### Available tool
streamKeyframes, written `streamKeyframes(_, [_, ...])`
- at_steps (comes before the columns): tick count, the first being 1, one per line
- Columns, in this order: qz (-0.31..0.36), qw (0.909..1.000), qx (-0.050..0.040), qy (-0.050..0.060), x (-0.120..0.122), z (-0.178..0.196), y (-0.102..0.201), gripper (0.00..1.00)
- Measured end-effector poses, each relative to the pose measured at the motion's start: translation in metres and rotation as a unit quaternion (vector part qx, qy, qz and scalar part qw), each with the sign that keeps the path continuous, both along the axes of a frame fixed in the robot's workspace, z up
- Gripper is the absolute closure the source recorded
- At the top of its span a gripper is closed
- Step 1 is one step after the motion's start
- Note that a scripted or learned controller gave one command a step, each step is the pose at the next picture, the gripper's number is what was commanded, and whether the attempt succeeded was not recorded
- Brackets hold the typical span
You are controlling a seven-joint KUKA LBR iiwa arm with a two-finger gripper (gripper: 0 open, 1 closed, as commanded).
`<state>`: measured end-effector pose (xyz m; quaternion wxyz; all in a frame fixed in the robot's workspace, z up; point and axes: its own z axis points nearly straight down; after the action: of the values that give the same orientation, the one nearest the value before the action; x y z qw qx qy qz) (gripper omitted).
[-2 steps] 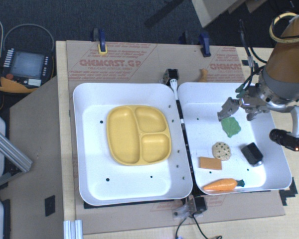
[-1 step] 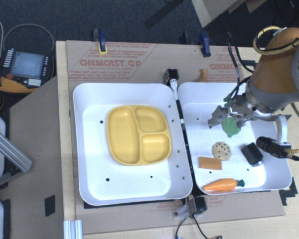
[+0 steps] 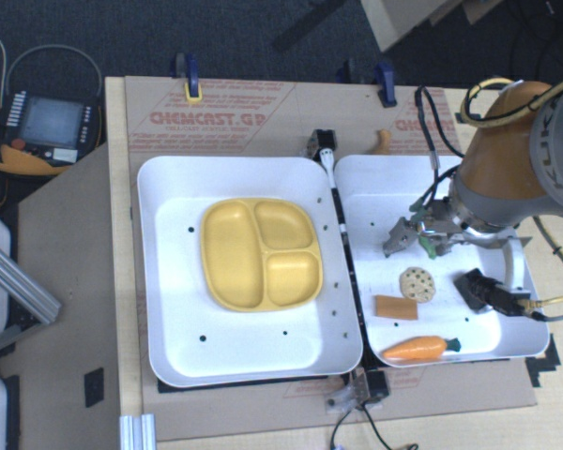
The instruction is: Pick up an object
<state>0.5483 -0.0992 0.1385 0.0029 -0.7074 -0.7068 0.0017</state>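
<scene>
Camera view: cookie [image 3: 416,284] lies just below (apart from) fingers [image 3: 400,237].

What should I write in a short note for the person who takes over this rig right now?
Tool: open, holding nothing, above the right bin, a little up and left of the cookie.
Things: cookie, brown block and carrot lie in the right bin's near half. A yellow divided plate sits in the left bin.
Done: nothing is picked up yet.
Left: lower the tool onto one thing, probably the cookie, close and lift.
</scene>
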Motion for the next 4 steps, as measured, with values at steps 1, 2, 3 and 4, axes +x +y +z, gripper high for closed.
streamKeyframes(1, [0.000,1.0000,0.0001,0.000,-0.001,-0.054,0.001,0.00])
streamKeyframes(2, [0.000,1.0000,-0.0008,-0.003,0.000,-0.040,0.000,1.00])
streamKeyframes(3, [0.001,1.0000,-0.0016,-0.007,0.012,0.015,-0.001,1.00])
streamKeyframes(4, [0.001,1.0000,-0.0016,-0.007,0.011,0.077,0.005,1.00])
